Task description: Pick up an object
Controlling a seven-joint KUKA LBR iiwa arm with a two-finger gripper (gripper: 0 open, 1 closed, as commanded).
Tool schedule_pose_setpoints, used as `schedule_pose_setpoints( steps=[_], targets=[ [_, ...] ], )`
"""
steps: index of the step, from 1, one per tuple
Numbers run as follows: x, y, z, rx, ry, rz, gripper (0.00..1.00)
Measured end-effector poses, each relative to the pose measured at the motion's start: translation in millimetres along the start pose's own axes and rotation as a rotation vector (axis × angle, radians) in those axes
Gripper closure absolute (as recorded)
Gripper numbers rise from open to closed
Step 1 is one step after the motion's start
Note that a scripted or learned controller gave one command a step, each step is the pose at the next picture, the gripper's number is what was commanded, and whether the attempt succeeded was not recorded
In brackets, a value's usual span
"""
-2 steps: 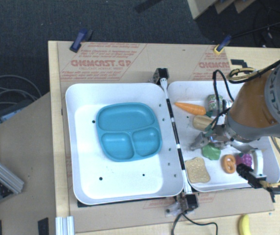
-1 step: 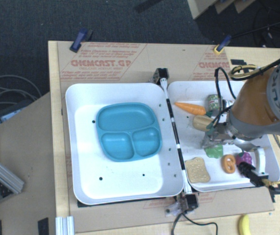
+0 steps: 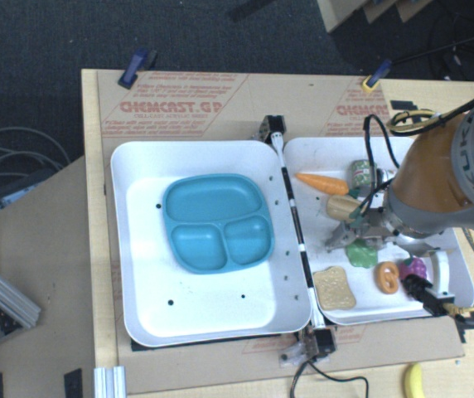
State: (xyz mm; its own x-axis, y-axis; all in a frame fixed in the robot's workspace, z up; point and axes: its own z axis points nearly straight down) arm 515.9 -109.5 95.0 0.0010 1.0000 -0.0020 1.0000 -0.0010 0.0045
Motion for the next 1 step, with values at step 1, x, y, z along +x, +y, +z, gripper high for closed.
schedule_pose_setpoints(
  steps=[1],
  targets=[
    [-32.8,44.8,10.6,0.004,0.001,-0.001,0.0]
  ],
)
